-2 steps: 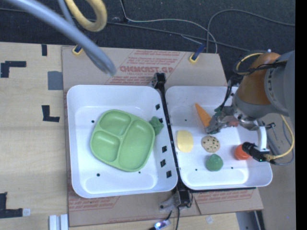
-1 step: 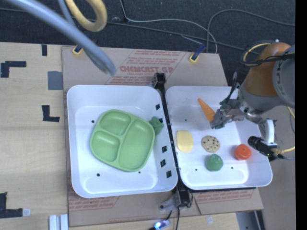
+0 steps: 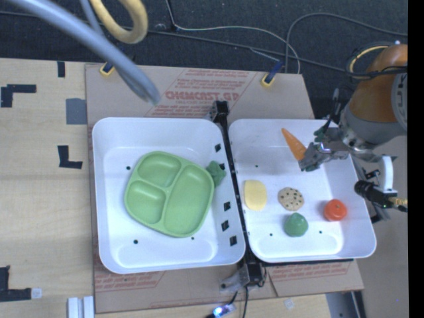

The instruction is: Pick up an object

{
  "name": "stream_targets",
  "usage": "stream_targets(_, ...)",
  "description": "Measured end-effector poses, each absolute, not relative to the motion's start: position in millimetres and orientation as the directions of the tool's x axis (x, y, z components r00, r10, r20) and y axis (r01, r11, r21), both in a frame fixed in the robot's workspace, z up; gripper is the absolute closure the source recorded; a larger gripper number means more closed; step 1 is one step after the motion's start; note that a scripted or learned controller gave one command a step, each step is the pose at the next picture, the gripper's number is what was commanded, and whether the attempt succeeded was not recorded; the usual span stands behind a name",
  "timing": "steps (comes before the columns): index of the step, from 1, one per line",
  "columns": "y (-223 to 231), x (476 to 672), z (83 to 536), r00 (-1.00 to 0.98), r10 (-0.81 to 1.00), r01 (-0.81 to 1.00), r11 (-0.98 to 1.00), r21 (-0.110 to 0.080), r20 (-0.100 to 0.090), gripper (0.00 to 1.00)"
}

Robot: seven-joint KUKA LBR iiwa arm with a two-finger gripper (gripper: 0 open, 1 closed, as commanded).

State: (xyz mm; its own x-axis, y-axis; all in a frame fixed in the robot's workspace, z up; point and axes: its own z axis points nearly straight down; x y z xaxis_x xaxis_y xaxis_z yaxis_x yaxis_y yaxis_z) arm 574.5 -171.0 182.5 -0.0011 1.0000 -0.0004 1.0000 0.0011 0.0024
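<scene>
In the right bin (image 3: 344, 244) lie an orange carrot (image 3: 293, 142), a pale yellow round piece (image 3: 255, 195), a speckled cookie (image 3: 290, 198), a green ball-shaped toy (image 3: 296, 224) and an orange-red tomato-like toy (image 3: 335, 209). My gripper (image 3: 311, 158) hangs over the bin's upper right part, its dark fingers just right of and below the carrot's lower end. Nothing shows between the fingers; the carrot seems to touch or sit right beside them. The arm comes in from the right edge.
The left bin (image 3: 106, 138) holds a green divided plate (image 3: 169, 192), with a small dark green piece (image 3: 216, 172) at its right edge. Black clips run along the divider between the bins. A grey hose and yellow tube cross the top left.
</scene>
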Motion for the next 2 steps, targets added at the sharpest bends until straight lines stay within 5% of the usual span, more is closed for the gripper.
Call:
stream_targets(1, -172, 573.3, 225, -0.002, 1.0, 1.0, 0.002, 0.004, -0.001, 1.0)
stream_targets(2, -118, 587.4, 235, -0.006, 1.0, 1.0, 0.006, 0.0, 0.001, 1.0)
